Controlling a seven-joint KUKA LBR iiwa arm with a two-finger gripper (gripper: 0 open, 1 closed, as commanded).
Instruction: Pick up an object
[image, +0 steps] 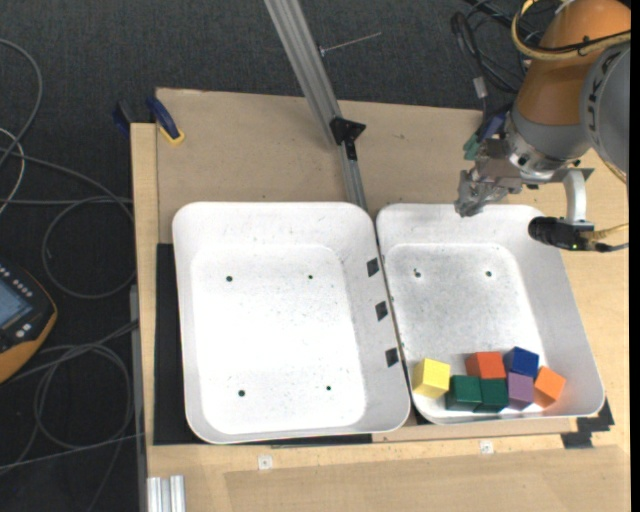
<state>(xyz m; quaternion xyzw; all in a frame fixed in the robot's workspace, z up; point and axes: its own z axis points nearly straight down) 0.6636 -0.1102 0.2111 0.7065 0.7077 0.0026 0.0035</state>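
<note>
Several small blocks lie clustered at the near edge of the right bin (560, 290): a yellow block (433, 376), two green blocks (478, 393), a red-orange block (489, 364), a blue block (522, 360), a purple block (520, 387) and an orange block (549, 383). My gripper (470, 204) hangs over the far rim of the right bin, well away from the blocks. Its fingertips sit close together and nothing shows between them.
The left bin (190, 300) stands beside the right one, with black clips (380, 310) along the shared edge. A grey metal post (320, 90) slants up behind the bins. Cables and a device (20, 315) lie off the bench to the left.
</note>
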